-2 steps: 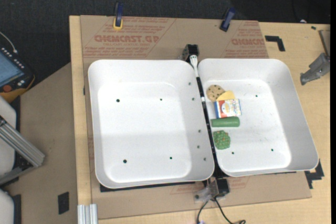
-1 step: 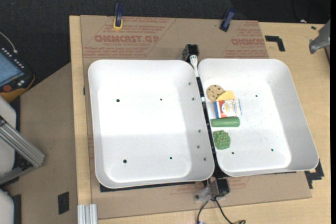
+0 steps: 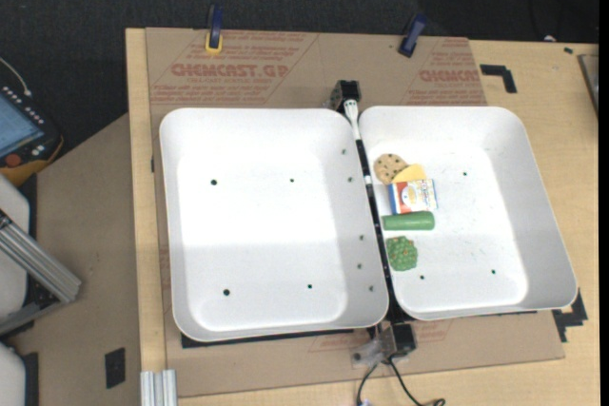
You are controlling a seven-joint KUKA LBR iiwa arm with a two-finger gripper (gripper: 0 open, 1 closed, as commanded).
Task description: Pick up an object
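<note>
Currently pre-approach; 4 objects cluster against right bin (image 3: 533,204) inner wall; next: descend onto green cylinder (image 3: 408,222); finger state indeterminable.

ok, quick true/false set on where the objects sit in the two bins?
1. All the objects lie in the right bin. True.
2. The cookie is the item nearest the camera in the cluster. False: it lies at the far end; the bumpy green ball is nearest.
3. The objects are bunched against the right bin's left wall, by the divider between the bins. True.
4. The green cylinder stands upright. False: it lies on its side, between the small box and the green ball.
5. The small box is plain white. False: it shows blue, red and white print, with a yellow piece behind it.
</note>
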